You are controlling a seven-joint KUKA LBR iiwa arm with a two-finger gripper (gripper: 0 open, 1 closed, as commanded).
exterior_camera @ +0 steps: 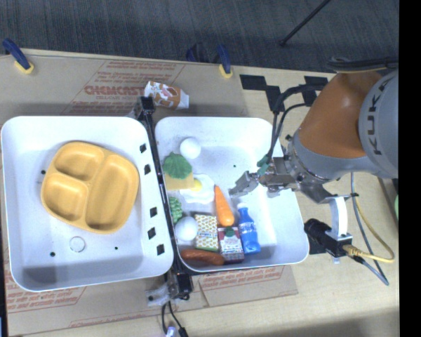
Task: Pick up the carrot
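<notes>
An orange carrot (223, 206) lies in the right bin (284, 237), pointing up and down near the bin's middle, between a yellow wedge and a blue bottle. My gripper (244, 184) hangs just right of and above the carrot's upper end, reaching in from the right on the grey and orange arm. Its fingers appear spread, with nothing between them.
Around the carrot lie a white ball (189, 147), broccoli (177, 166), a yellow wedge (184, 183), a blue bottle (248, 231), two small cartons (207, 232), a sausage (202, 258) and another white ball (186, 227). The left bin holds a yellow divided plate (90, 185).
</notes>
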